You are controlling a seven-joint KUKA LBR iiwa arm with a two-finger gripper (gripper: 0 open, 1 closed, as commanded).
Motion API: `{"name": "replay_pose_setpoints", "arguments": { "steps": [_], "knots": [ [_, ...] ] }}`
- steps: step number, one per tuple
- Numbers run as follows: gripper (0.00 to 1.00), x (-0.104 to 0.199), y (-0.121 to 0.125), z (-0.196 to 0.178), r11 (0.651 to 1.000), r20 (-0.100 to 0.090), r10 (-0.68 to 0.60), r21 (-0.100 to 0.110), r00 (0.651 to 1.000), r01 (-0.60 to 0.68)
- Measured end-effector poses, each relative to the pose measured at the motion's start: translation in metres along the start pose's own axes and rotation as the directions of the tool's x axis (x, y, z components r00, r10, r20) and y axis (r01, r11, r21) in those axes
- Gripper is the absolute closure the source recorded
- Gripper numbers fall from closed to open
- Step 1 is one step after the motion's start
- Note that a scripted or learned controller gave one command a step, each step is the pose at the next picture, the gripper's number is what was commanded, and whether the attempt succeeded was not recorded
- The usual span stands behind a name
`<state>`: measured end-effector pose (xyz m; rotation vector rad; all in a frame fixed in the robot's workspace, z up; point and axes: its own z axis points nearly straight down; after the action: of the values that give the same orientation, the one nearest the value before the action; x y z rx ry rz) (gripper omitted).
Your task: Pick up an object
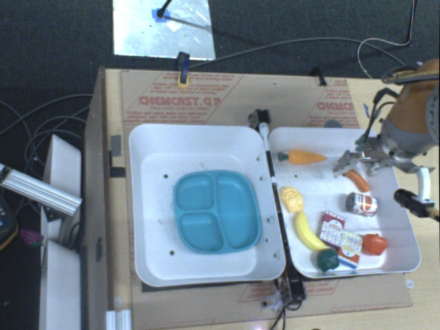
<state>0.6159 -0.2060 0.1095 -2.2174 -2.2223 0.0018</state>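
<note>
Up close, the gripper (355, 159) sits low in the right bin (405, 253), its fingers spread open and holding nothing. A small orange sausage toy (357, 180) lies just below them. Much of the arm (412, 115) is cut off.

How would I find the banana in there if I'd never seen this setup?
Look in the right bin, the one full of toy food, beside the bin holding the blue tray. Along its left side, below the corn, lies the banana. It is the one long, curved, plain yellow piece; the corn is short and bumpy.
</note>
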Motion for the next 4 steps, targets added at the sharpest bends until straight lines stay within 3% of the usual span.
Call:
{"name": "replay_pose_setpoints", "arguments": {
  "steps": [1, 2, 3, 4],
  "knots": [
    [1.00, 0.000, 0.002, -0.013, 1.000, 0.003, -0.004, -0.007, 1.000, 0.004],
    [0.00, 0.000, 0.002, -0.013, 1.000, 0.003, -0.004, -0.007, 1.000, 0.004],
    [0.00, 0.000, -0.028, 0.025, 1.000, 0.001, 0.000, -0.003, 1.000, 0.000],
    [0.00, 0.000, -0.055, 0.025, 1.000, 0.001, 0.001, -0.004, 1.000, -0.001]
  ]
}}
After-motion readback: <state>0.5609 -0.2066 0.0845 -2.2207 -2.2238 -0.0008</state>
